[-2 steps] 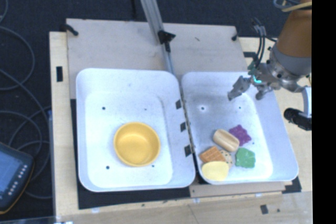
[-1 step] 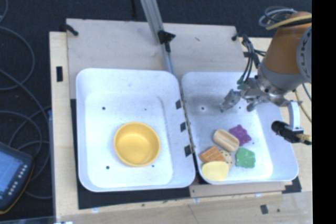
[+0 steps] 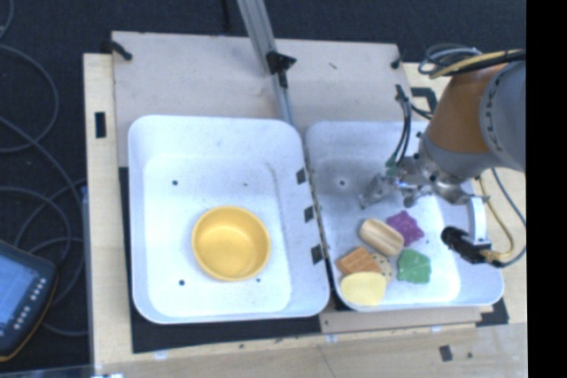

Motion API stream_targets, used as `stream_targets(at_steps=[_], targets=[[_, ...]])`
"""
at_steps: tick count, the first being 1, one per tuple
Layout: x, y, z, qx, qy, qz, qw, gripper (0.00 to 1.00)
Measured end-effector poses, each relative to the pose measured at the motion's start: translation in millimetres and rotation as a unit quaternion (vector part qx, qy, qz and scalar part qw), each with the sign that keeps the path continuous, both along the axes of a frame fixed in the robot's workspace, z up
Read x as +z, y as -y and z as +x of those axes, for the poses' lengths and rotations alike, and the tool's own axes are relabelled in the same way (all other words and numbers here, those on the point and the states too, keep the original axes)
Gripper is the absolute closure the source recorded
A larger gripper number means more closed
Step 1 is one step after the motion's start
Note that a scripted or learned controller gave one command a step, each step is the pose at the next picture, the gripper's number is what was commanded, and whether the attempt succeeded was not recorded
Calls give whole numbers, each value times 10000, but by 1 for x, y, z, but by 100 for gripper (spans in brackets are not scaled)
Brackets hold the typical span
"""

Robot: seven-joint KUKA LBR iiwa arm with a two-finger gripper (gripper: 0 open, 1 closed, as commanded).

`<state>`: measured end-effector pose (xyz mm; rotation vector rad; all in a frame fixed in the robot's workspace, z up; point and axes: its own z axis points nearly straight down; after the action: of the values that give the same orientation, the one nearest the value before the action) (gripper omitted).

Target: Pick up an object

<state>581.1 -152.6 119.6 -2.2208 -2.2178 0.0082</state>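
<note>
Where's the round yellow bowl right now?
The round yellow bowl sits alone in the left white bin, toward its near side, well apart from the cluster of small objects in the right white bin.

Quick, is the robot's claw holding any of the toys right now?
Gripper: it cannot be told whether it is open or closed; it sits above the tan toy in the right bin, with no toy seen in it.

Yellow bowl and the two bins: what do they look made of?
Yellow bowl: probably plastic, smooth with a soft sheen and one even colour. Left bin and right bin: likely moulded plastic, matte white with rounded corners and faint speckling; the view cannot confirm it.
</note>
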Motion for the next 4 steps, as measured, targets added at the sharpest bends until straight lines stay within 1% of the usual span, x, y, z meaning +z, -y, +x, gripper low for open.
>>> stream_targets(at_steps=[1, 2, 3, 4], targets=[[-20, 2, 0, -8, 20, -7, 10000, 0], [-7, 2, 1, -36, 48, 1, 10000, 100], [38, 0, 9, 26, 60, 5, 10000, 100], [94, 12, 12, 26, 68, -3, 10000, 100]])
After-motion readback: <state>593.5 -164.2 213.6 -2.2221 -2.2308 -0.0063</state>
